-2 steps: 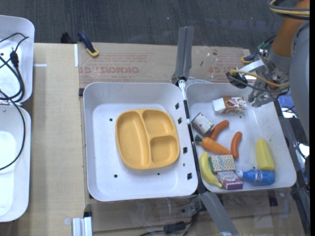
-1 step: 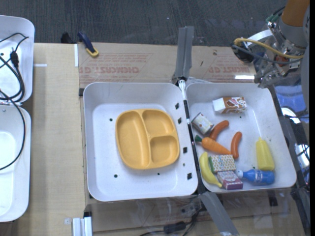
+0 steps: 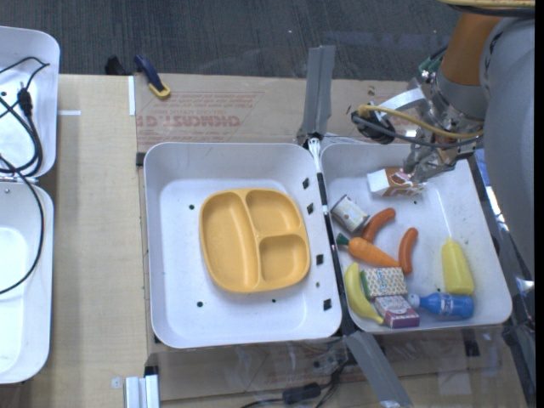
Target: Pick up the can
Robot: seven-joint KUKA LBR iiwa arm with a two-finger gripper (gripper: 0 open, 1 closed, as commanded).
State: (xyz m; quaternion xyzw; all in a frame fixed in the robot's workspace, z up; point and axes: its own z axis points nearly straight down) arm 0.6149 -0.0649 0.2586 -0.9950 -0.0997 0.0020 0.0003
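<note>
Over at the far end of the right bin [image 3: 484, 228], the hand [image 3: 422, 165] hangs just above a small carton [image 3: 393, 182]; whether it is clenched or released I cannot tell from this angle. The arm [image 3: 489, 49] comes in from the right, grey with its orange band high up, wrist tipped down and leftward, with yellow and black cables [image 3: 387, 124] looped beside it.

The can [image 3: 348, 214] lies on its side near the bin's left wall, well apart from the hand. Its long axis runs on a diagonal, from upper left to lower right, with one end toward the divider.

Next to it sit two sausages [image 3: 379, 223], a carrot [image 3: 371, 252], a banana [image 3: 357, 294], a patterned box [image 3: 384, 280], a pink box [image 3: 396, 312], a blue bottle [image 3: 444, 304] and a yellow bottle [image 3: 456, 266].

In the left bin [image 3: 170, 228] rests a yellow divided plate [image 3: 253, 239]. Both bins stand on the counter [image 3: 93, 228].
</note>
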